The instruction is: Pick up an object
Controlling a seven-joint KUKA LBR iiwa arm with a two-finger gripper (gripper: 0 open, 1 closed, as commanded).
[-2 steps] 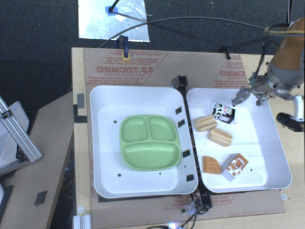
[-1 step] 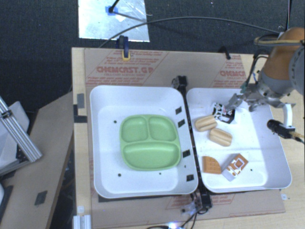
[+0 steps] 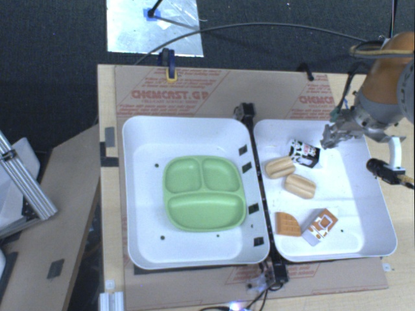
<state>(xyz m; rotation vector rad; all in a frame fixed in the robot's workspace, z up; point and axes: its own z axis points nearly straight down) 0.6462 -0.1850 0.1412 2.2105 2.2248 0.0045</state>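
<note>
The right bin (image 3: 369,206) holds several small objects: a black-and-white packet (image 3: 303,153), two tan bread rolls (image 3: 280,167) (image 3: 300,186), an orange waffle-like square (image 3: 288,224) and a small orange-and-white box (image 3: 321,225). My gripper (image 3: 329,138) hangs over the bin's far part, just right of the black-and-white packet and a little above it. Nothing shows between its fingers.
The left bin (image 3: 146,141) carries a green divided plate (image 3: 204,193). Black clips line the seam between the bins (image 3: 251,186). The grey arm with its orange band (image 3: 389,76) comes in from the upper right. A black handle-like part (image 3: 382,169) juts over the right bin's edge.
</note>
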